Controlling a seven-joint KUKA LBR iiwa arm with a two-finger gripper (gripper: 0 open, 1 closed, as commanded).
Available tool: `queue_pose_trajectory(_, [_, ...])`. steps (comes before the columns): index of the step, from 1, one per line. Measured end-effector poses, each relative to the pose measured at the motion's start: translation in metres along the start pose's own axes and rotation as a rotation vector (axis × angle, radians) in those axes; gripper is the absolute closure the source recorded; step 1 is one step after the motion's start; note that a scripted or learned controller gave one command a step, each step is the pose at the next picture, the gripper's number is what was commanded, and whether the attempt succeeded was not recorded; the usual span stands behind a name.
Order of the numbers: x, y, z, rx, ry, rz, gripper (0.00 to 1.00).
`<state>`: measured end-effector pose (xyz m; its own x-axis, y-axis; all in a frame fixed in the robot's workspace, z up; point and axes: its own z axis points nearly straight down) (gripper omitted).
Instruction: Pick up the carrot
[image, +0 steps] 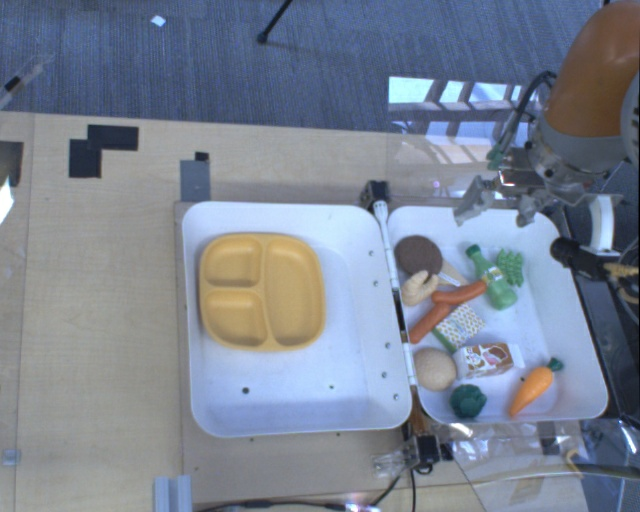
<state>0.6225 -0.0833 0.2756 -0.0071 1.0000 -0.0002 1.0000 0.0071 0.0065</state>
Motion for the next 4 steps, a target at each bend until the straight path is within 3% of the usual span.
queue_pose_trajectory(1, [-0.053, -0.044, -0.014, -0.001, -0.003, -0.281, 0.00])
queue_pose_trajectory(2, [-0.100, -0.094, 0.085, 0.006, -0.001, -0.345, 0.00])
queue_pose_trajectory(3, [-0.122, -0.135, 0.140, 0.001, -0.001, -0.600, 0.00])
queue_pose_trajectory(4, [-0.120, -0.128, 0.159, -0.013, -0.003, -0.839, 0.00])
